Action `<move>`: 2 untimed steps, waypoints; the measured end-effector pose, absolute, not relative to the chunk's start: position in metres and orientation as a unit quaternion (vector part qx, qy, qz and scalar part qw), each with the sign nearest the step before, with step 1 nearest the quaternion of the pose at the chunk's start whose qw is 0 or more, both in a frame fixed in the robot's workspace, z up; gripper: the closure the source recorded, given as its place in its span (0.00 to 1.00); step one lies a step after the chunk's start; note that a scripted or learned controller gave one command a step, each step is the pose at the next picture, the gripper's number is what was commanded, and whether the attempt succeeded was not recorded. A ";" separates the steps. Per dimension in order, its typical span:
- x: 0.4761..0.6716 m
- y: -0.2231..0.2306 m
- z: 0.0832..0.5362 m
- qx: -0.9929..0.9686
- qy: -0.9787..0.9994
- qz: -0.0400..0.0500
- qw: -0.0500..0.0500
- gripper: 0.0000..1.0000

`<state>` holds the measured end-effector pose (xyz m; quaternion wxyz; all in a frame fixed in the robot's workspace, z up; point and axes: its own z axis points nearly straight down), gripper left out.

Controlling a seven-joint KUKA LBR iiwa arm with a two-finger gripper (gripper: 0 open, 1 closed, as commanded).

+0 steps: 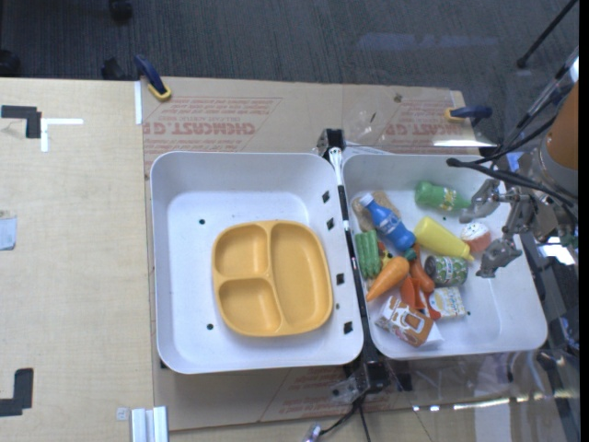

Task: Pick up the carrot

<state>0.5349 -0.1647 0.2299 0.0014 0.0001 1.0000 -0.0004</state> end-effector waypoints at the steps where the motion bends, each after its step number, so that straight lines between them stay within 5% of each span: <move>1: 0.533 -0.093 0.097 0.033 0.999 0.000 0.006 0.00; 2: 0.480 -0.049 0.192 0.053 0.999 0.000 0.002 0.00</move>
